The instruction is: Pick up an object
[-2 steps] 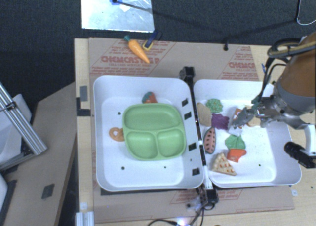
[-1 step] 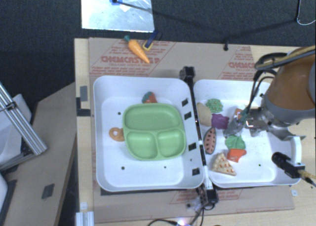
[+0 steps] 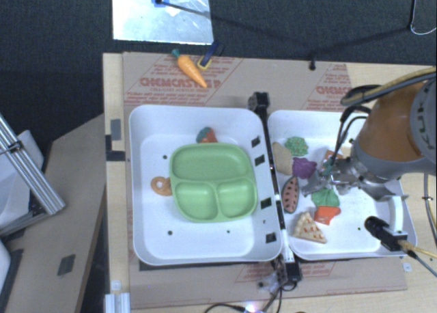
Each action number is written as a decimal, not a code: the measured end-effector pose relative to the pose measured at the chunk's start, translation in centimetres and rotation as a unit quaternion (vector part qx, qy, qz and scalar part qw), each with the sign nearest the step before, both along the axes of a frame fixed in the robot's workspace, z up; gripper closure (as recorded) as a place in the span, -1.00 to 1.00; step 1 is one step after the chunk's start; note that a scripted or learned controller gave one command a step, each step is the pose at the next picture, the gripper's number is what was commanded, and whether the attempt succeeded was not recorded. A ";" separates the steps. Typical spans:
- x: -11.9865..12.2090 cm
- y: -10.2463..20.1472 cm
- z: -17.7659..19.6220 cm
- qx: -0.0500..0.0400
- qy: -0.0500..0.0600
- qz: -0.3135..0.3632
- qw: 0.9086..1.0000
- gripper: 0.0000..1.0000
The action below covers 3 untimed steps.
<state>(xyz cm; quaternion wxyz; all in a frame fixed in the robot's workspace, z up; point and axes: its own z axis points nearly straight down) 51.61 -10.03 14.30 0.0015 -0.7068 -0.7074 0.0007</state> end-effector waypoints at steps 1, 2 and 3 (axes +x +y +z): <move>0.1 -0.2 -4.9 -0.002 -0.003 -0.002 1.000 -1.00; 0.2 -0.1 -3.9 -0.001 -0.004 0.000 1.000 1.00; 0.5 0.1 0.5 -0.001 -0.004 0.002 1.000 1.00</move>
